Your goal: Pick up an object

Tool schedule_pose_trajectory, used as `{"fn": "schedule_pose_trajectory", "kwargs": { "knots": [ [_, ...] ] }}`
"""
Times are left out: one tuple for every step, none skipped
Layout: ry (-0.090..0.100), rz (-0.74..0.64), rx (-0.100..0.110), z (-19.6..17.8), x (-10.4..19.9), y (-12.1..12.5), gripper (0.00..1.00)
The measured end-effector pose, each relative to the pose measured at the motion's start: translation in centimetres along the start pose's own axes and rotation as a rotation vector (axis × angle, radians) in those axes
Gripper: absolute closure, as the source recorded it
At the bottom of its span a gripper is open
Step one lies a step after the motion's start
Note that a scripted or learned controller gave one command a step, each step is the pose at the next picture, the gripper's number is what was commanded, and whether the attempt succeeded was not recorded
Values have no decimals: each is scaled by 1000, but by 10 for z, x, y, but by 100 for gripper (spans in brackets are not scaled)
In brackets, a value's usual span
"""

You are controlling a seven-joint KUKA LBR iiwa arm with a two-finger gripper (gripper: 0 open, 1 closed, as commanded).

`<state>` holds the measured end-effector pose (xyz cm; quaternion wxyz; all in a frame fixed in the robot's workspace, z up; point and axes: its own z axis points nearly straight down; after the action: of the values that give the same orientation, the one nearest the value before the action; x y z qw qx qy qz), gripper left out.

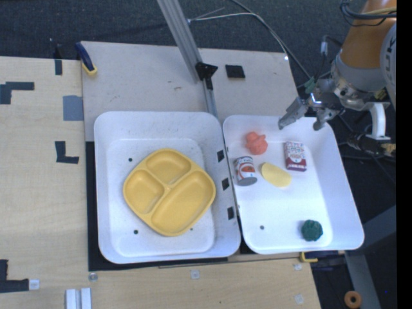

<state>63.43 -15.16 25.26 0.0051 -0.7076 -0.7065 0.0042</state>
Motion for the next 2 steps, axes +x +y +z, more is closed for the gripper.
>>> {"fn": "schedule_pose_trajectory", "kwargs": {
  "knots": [
    [-2, -3, -12, -8, 0, 2, 0],
    [-2, -4, -7, 46, 6, 11, 0]
  ]
}}
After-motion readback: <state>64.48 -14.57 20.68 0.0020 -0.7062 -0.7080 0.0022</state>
